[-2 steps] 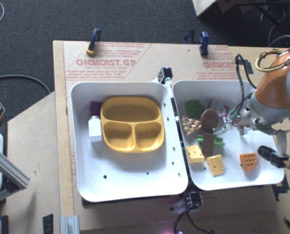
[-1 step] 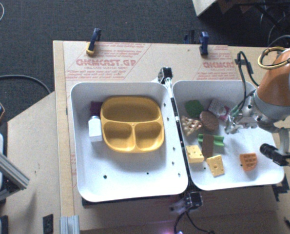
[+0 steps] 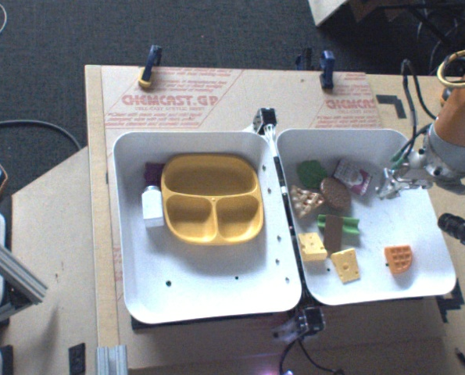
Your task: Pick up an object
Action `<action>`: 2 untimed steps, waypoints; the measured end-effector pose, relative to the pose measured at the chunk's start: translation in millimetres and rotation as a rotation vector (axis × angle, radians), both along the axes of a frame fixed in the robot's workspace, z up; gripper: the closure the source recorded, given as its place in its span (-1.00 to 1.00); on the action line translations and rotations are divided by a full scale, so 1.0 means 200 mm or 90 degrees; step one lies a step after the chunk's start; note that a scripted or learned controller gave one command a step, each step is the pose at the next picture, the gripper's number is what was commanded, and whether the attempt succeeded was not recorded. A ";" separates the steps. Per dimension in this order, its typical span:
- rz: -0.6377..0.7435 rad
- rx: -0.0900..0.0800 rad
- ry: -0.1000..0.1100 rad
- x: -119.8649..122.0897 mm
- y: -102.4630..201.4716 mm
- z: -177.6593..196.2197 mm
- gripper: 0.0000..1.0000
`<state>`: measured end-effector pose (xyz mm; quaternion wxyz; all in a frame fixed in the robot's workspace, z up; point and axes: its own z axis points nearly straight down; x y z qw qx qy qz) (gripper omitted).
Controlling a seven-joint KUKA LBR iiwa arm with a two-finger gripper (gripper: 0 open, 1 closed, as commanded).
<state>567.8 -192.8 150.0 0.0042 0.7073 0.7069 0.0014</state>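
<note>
The surface [image 3: 216, 92] is a pale brown board printed with red lettering, standing over dark carpet. Two clamps grip its far edge: one blue and yellow [image 3: 149, 67] toward the left, one blue [image 3: 327, 69] toward the right. Two shallow white bins lie directly on it, side by side and touching along their inner walls. The left bin [image 3: 130, 209] covers most of the board's left half; the right bin [image 3: 439, 248] reaches to the board's right edge. A small black clip [image 3: 265, 119] sits where the bins meet at the far side, and another [image 3: 310, 319] at the near side.
</note>
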 end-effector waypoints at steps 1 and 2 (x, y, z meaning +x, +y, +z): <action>0.001 0.000 0.000 -0.01 -0.01 0.22 1.00; 0.001 0.001 0.001 0.00 -0.02 0.39 1.00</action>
